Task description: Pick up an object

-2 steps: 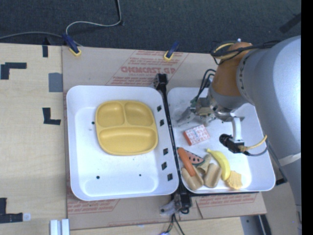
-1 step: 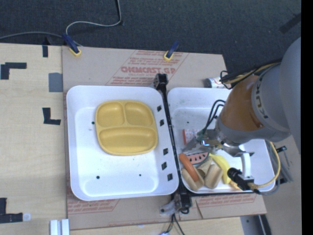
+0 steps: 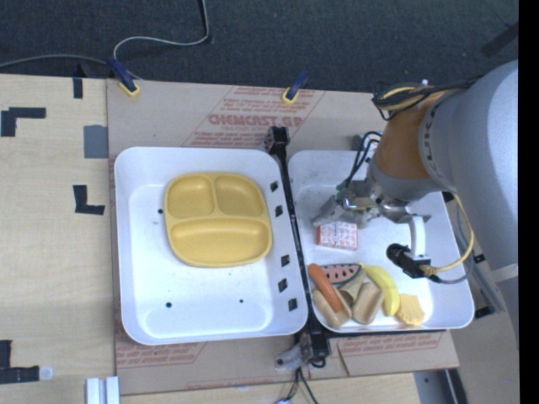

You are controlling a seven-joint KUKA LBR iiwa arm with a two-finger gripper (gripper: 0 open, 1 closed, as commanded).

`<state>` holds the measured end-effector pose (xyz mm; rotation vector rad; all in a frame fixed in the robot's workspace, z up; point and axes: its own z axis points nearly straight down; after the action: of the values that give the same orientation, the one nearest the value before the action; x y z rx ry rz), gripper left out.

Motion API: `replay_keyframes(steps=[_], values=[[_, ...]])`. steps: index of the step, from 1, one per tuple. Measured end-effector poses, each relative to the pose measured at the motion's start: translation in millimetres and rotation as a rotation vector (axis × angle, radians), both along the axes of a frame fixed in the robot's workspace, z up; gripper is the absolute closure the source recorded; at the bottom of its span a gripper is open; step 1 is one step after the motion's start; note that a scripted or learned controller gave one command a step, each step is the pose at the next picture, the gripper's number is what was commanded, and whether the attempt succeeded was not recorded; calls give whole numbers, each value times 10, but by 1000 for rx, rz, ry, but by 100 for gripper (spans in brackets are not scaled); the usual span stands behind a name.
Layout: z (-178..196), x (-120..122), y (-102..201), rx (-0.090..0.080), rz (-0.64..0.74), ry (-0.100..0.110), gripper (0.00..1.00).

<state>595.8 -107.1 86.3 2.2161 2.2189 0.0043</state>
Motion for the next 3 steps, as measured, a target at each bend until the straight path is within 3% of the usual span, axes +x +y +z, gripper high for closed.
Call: replay_keyframes(steps=[1,2,3], values=[[-1,-677,70,1,-1,3,0],[-2,-97,131,0,0,1,0],[89,-100,136,1,1,3,100]])
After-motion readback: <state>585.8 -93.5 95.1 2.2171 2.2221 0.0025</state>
